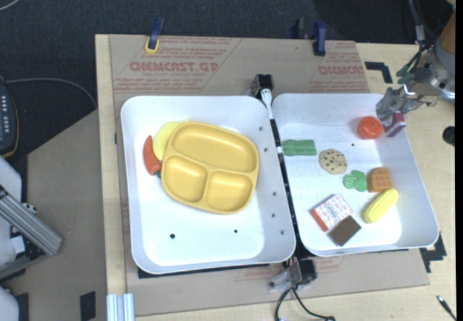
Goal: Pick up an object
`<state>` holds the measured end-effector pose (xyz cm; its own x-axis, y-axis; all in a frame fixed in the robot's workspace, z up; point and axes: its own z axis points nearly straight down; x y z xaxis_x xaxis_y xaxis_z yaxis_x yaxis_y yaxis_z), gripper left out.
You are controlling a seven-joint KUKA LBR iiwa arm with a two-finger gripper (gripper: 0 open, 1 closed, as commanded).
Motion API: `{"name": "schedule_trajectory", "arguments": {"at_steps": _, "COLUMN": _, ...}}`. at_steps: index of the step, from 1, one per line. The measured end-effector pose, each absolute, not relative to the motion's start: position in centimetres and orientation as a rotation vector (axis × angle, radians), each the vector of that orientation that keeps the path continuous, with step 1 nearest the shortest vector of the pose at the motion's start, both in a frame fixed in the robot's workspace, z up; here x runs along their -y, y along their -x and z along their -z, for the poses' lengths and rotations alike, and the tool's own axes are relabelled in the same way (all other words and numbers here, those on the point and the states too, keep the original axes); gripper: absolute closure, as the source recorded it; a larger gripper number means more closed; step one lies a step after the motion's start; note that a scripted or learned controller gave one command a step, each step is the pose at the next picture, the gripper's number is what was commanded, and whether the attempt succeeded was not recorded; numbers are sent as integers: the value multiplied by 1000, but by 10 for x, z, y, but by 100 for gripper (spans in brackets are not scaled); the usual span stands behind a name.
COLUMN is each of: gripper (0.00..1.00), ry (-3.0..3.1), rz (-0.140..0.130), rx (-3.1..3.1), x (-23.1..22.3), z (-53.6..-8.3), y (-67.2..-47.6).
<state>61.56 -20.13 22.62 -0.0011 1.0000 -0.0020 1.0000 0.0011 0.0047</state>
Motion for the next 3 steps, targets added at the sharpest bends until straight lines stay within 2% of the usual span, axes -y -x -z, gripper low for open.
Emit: {"name": "schedule_trajectory", "arguments": {"at_steps": 3, "gripper": 100, "ry": -2221, "rz": 2, "rx": -2230, "x": 77, "z": -216, "y": -518}}
